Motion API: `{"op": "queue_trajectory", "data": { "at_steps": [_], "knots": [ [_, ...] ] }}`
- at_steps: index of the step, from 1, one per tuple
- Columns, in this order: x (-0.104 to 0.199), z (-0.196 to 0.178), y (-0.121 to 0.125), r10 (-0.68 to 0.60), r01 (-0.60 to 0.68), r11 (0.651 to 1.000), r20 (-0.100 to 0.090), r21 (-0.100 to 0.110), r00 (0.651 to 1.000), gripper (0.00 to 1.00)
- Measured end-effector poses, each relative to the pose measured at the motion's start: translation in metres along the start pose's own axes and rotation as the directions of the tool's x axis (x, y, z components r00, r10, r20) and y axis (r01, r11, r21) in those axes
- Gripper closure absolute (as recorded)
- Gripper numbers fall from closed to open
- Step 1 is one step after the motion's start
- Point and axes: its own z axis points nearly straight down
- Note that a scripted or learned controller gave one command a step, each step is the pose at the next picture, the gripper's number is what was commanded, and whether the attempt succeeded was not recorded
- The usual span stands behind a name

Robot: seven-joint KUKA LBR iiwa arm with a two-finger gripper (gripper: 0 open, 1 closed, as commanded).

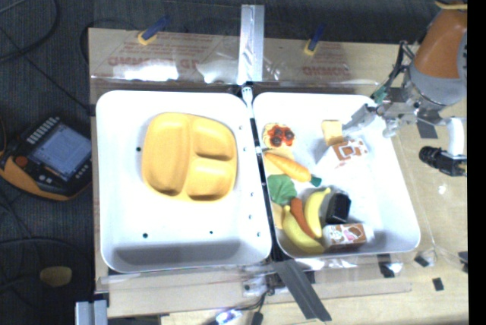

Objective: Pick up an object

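Small carton (pixel 350 152) in right bin (pixel 395 187), just beside gripper (pixel 363 118), grip unclear

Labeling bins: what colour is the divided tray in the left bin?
Yellow, plain, no pattern: the divided tray in the left bin, clearest in the camera view.

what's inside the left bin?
One yellow divided tray, upside-up, lying in the left bin. Anything beneath the tray is covered.
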Motion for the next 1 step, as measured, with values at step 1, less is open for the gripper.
{"op": "queue_trajectory", "data": {
  "at_steps": [1],
  "knots": [
    [0.0131,0.0817,0.0089,-0.057,0.057,0.998,0.006,-0.009,0.998,0.00]
  ]
}}
